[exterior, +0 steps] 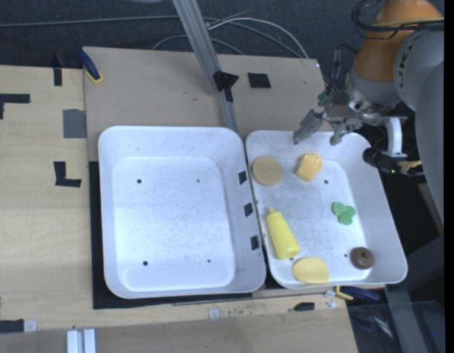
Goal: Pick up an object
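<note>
Nothing lifted yet: the two-finger gripper hovers at upper right, jaws apart and empty (over the right white plastic bin's far rim), just above the ridged yellow plastic piece lying inside.

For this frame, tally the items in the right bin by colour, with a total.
Yellow: 3: corn piece, bottle, lemon-like piece
Tan: 1: round disc
Green: 1: small piece
Brown: 1: small round piece
Total: 6
</note>
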You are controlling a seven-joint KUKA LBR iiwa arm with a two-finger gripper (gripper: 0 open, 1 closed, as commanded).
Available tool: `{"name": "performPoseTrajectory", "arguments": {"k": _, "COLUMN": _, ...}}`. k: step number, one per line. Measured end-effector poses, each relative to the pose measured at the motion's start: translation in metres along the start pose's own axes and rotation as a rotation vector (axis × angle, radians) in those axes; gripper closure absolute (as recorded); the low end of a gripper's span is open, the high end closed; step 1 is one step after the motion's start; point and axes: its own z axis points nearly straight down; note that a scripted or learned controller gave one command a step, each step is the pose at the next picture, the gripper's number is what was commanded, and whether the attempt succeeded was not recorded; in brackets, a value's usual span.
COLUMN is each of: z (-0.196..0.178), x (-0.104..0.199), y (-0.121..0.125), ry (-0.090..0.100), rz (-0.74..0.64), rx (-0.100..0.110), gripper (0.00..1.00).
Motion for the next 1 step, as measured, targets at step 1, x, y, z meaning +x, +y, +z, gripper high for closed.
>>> {"name": "performPoseTrajectory", "arguments": {"k": 1, "z": -0.0210, "x": -0.0380, "y": 0.0017, "ry": -0.001, "rz": 0.002, "rx": -0.001, "gripper": 0.00}}
